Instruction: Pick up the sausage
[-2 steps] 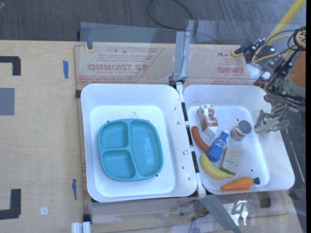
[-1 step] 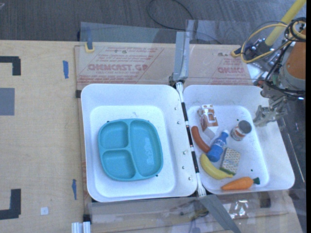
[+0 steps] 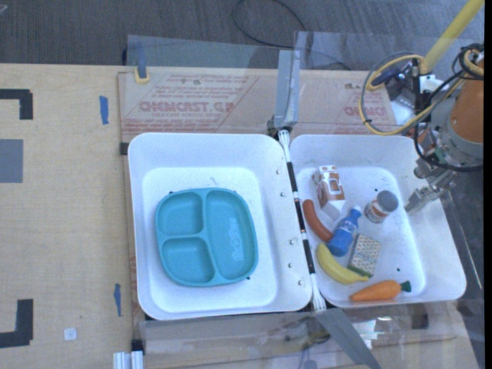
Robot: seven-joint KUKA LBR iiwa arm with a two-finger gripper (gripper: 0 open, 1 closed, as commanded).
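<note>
Camera view shows the sausage (image 3: 315,220), a smooth reddish-brown cylinder with rounded ends, lying flat on the floor of the right bin (image 3: 430,279), near that bin's left wall and angled from upper left to lower right. It lies loose among the other toys, which look scattered rather than arranged. Its lower end sits just beside the banana (image 3: 340,266), a curved, glossy yellow piece, and its right flank is close to the blue bottle (image 3: 346,233), which lies tilted with its cap pointing up and to the right. Above it is a small white and brown carton (image 3: 330,186); to the right of the bottle lie a speckled, sponge-like block (image 3: 366,254) and a small jar with a grey lid (image 3: 382,204). An orange carrot (image 3: 378,290) with a green tip rests along the bin's lower edge. The left bin (image 3: 146,283) holds a teal divided plate (image 3: 206,237) of matte plastic with three compartments. Both bins are shallow, white and round-cornered, and they sit on a pale wooden surface (image 3: 61,206). The claw (image 3: 427,193) hangs over the right bin's right rim, well apart from the sausage, grasping nothing; whether it is released or clenched I cannot tell.
</note>
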